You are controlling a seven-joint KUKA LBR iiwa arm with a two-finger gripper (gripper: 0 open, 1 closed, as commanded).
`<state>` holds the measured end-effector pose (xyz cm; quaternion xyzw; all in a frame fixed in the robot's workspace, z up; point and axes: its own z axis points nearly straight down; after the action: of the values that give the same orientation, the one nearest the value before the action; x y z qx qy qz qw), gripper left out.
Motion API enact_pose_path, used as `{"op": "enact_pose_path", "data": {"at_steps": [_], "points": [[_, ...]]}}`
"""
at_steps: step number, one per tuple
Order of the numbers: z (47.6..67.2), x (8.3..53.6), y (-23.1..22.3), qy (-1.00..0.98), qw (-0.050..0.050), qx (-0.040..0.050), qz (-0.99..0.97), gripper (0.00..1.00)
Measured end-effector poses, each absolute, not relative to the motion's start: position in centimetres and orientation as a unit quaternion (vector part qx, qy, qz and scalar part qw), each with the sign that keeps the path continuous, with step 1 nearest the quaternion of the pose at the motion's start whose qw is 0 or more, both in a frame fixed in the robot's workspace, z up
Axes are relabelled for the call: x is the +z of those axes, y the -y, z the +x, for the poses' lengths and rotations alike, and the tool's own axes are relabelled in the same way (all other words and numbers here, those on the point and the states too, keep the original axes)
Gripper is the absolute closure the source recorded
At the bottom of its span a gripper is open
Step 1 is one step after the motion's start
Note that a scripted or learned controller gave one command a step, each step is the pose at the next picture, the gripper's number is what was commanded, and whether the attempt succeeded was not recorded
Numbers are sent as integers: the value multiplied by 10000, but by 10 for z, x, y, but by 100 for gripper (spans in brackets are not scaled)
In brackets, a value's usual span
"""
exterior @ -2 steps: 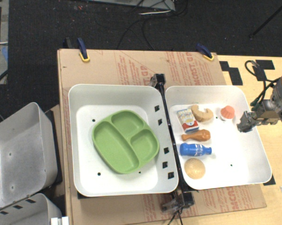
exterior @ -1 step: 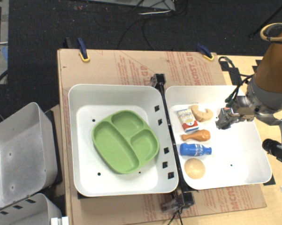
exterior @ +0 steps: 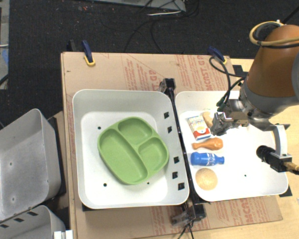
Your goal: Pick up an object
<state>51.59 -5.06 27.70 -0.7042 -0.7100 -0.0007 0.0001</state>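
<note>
Tray (exterior: 133, 150) fills the left bin; right of it lie a bottle (exterior: 206, 159), drumstick (exterior: 208, 144), carton (exterior: 199, 126) and bun (exterior: 206, 179). Gripper (exterior: 220, 125) hovers just right of the carton, its grip impossible to tell. The drumstick looks light, hard, slick plastic; take its thick end.

The left of the right shallow white bin (exterior: 268, 183) is crowded by a small carton (exterior: 198, 127), orange drumstick (exterior: 208, 144), blue bottle (exterior: 205, 159) and tan bun (exterior: 206, 179); bare floor is left toward its right. The left bin (exterior: 84, 183) is mostly taken by a green divided plate (exterior: 133, 150).
</note>
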Motion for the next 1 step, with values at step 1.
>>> {"op": "enact_pose_path", "data": {"at_steps": [1], "points": [[528, 276, -3, 7099, -2, -7, -7043, 100]]}}
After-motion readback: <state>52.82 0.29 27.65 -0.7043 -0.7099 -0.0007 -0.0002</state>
